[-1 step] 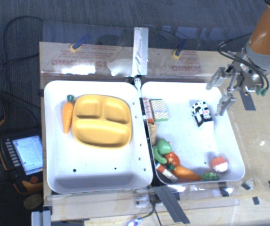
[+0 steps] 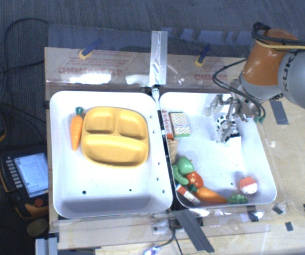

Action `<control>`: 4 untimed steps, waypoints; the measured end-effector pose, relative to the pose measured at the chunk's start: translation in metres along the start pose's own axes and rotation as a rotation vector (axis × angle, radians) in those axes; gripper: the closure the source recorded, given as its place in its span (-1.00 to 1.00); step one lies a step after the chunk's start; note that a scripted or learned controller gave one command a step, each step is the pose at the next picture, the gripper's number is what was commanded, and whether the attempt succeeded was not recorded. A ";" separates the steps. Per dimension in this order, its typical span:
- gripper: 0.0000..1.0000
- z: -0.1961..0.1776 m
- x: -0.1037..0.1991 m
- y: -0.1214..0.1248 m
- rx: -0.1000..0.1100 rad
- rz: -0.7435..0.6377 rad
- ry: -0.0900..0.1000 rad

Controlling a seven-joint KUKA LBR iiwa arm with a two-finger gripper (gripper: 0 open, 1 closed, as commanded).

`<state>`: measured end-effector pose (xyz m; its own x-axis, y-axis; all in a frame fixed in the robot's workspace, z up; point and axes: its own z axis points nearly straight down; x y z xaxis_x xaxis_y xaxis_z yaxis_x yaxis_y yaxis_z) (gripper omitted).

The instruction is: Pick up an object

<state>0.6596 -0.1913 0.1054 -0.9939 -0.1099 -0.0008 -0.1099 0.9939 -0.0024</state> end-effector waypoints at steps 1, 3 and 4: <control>-1.00 0.016 0.049 -0.027 0.003 -0.143 -0.009; -1.00 0.016 0.047 -0.014 0.005 -0.435 -0.011; -1.00 0.015 0.094 -0.020 0.002 -0.394 -0.011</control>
<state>0.5684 -0.2218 0.0905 -0.8758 -0.4826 -0.0101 -0.4826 0.8758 -0.0067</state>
